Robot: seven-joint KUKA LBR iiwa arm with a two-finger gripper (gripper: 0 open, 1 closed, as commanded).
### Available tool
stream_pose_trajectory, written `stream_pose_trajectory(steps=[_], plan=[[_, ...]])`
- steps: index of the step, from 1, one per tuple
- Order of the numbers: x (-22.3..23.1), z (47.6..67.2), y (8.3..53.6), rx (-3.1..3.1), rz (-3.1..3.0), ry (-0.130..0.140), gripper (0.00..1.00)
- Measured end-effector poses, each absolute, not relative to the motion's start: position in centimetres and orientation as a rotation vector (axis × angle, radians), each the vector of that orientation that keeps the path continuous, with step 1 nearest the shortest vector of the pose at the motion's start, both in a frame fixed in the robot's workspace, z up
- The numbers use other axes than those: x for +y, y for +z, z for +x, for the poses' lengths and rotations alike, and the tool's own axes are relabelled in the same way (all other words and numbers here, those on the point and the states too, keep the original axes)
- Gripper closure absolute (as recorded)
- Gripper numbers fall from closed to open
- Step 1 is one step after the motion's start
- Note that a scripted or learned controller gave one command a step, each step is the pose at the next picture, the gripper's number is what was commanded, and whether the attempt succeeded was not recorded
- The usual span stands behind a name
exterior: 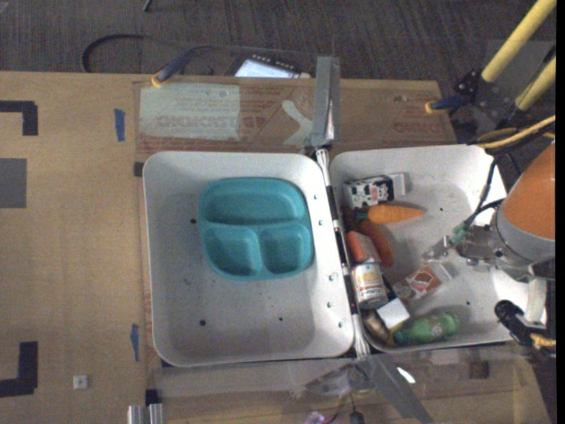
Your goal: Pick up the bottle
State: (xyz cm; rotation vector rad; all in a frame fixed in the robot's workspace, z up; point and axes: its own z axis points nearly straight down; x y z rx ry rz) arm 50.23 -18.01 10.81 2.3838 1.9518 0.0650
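A green bottle (429, 327) lies on its side near the front wall of the right bin (441, 168), its cap pointing left. The arm comes in from the right, its orange band above the wrist. Its gripper (450, 246) hangs over the right half of that bin, behind the bottle and slightly to its right, clearly apart from it. Nothing is visibly held. A small brown packet (424, 280) lies between the gripper and the bottle.
The right bin also holds a cow-print carton (374, 188), a carrot (395, 212), a red tube (374, 240), a labelled can (368, 283) and a white block (393, 312), crowded along its left side. A teal divided plate (256, 226) sits in the left bin (177, 307).
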Motion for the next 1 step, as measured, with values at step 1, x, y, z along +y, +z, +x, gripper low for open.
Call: stream_pose_trajectory(steps=[1], plan=[[-15.87, 49.39, 10.57, 2.150, 2.226, 0.034, 0.00]])
